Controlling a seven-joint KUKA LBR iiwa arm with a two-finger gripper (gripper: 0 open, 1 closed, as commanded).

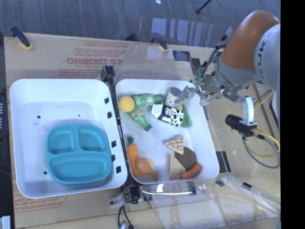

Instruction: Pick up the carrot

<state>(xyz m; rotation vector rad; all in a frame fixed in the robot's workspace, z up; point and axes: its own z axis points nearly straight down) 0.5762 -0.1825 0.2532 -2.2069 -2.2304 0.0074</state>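
The carrot [132, 152] is orange with a small green top. It lies in the right bin [207, 132] near the front left corner, close to the left wall, and it touches a tan, pear-like fruit [144, 166] on its front side. My gripper [182, 95] hangs over the bin's back right area, above a cow-patterned box [170, 116]. It is well away from the carrot, behind it and to its right. Nothing shows held in it.
Also in the right bin are a yellow lemon [126, 103], two green bottles [141, 120], a waffle wedge [175, 143], a brown piece [186, 157] and a sausage [191, 171]. The left bin [28, 94] holds a blue divided plate [78, 152].
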